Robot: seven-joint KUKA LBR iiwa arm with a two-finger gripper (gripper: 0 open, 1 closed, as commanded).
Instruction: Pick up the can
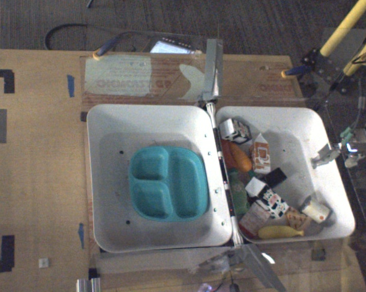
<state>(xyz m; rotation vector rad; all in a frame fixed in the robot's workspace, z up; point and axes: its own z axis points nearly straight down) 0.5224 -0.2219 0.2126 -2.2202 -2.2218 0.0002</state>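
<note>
While my tool [324, 157] hangs at the near rim of the right bin [304, 115], on the side my arm reaches in from, it shows as a small grey blur. I cannot tell how far open it is. It plainly does not have the can, which lies well apart from it.

Closest to the tool, just below it, a small cup [317, 211] lies tipped on the bin floor. Past that, a banana [280, 231] rests along the bin's lower wall. Further out from the tool, the middle of the bin is a loose heap: a cow-patterned carton [272, 203], a black box [275, 177], a brown-and-white carton [262, 152] and an orange piece [238, 156] against the divider.

The can [234, 128] is across the whole bin from my tool, in the far corner by the divider. It seems to lie on its side, touching the orange piece. I judge the corner walls will crowd my approach.

Beyond the divider, the left bin [110, 126] holds a teal tray [169, 182].
</note>
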